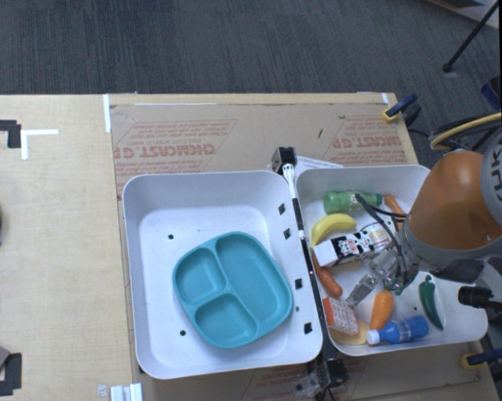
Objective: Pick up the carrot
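Observation:
The carrot (382, 309) is a short orange piece lying in the right bin (453, 341), near its front wall. My gripper (379, 286) hangs low right over the carrot's upper end and stands open. One metal finger (360, 289) is to the carrot's left and the other is to its right. Nothing is held between them. The arm's orange band and wrist (453, 209) cover the right part of this bin.
Crowded around the carrot are a blue bottle (401, 332), a green pepper (430, 303), a red-orange stick (326, 278), a packet (342, 317), a banana (333, 226) and a green item (341, 202). The left bin (153, 207) holds a teal divided plate (231, 288).

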